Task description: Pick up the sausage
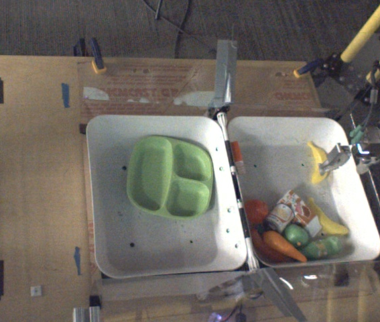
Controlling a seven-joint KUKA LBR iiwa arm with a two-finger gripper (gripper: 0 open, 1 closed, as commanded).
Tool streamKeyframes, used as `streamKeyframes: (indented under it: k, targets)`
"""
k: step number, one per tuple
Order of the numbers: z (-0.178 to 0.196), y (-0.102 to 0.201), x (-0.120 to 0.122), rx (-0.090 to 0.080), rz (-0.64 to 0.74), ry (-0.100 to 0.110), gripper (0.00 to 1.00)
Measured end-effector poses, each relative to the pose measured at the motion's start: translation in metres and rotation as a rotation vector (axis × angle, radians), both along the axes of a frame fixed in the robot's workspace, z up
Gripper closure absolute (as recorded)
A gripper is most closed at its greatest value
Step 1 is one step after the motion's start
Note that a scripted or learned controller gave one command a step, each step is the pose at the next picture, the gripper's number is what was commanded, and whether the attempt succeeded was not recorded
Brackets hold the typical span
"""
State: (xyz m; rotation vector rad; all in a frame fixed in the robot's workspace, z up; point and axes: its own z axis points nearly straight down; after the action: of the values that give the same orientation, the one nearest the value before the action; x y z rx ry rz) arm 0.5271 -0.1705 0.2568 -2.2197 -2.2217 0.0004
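Tool (338,157) over the right bin (280,139), grip state unclear; labels unreadable.

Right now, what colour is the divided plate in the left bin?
Light green, plain, no pattern: the divided plate shows clearly in the camera view.

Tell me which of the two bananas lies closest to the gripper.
The upper banana, alone near the right bin's far right side, right beside the gripper. The other banana lies lower, against the toy pile.
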Motion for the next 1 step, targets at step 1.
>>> streamKeyframes:
  k: [1]
  targets:
    - [-0.0481,-0.0226,0.0073,0.000,0.074,0.000,0.00]
